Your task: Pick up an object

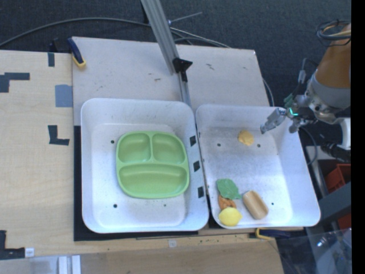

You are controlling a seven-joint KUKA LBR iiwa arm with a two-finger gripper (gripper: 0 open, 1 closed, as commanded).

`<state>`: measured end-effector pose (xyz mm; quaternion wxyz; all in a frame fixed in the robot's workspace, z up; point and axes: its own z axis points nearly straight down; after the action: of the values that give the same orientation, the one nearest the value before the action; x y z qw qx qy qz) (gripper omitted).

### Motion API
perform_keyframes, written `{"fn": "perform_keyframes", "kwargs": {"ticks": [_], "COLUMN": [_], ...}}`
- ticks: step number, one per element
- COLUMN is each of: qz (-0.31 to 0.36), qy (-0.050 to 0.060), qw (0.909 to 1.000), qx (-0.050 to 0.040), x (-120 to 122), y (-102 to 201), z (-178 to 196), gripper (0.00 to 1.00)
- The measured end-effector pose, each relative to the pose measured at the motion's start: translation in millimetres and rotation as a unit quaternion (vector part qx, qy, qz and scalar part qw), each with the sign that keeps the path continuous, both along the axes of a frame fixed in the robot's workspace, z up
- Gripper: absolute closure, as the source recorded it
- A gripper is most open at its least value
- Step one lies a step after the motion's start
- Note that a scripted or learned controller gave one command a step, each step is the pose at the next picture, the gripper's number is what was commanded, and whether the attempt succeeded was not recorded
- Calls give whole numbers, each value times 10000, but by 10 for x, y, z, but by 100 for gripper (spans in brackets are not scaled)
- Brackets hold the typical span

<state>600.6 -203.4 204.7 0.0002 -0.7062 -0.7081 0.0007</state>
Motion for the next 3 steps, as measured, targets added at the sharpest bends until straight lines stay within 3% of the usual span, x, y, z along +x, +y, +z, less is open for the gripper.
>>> {"fn": "perform_keyframes", "kwargs": {"ticks": [2, 3], "qz": [-2, 6], "qy": [12, 4], "qw": [10000, 10000], "qx": [-1, 2], "x": [-54, -45], "y": [-34, -27], "z": [-1162, -1037], "gripper": [0, 100]}}
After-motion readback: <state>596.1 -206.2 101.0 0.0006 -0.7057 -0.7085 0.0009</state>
